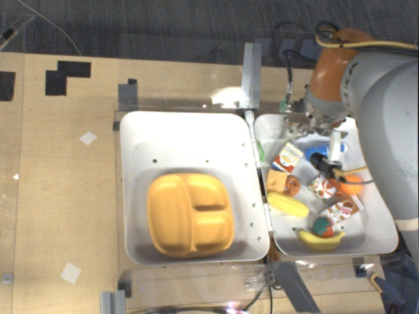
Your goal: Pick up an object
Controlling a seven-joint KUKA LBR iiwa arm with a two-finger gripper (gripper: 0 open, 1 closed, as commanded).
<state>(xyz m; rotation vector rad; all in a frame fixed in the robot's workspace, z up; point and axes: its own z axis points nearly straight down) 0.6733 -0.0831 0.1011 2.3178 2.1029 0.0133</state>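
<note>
The arm leans in over the far end of the right bin [386, 244], and its end effector [313, 124] hangs low there, above the bin's far left corner; I cannot tell from here what state it is in, and I see nothing in its grasp. To do this step well, I'd say it should choose one piece with free space around it and come straight down, since the toys in the right bin lie crowded. The corn [288, 205], lying on the bin's left side, looks the easiest: long, narrow, with bare white floor on its near side. It sits well nearer the viewer than the end effector, past a small carton [290, 156] just beside the tool. The banana [321, 239] rests at the bin's near edge, touching a red-and-green ball [321, 226], the piece farthest from the tool. The left bin [137, 133], beside the right one, carries a yellow tray [190, 212].
</note>
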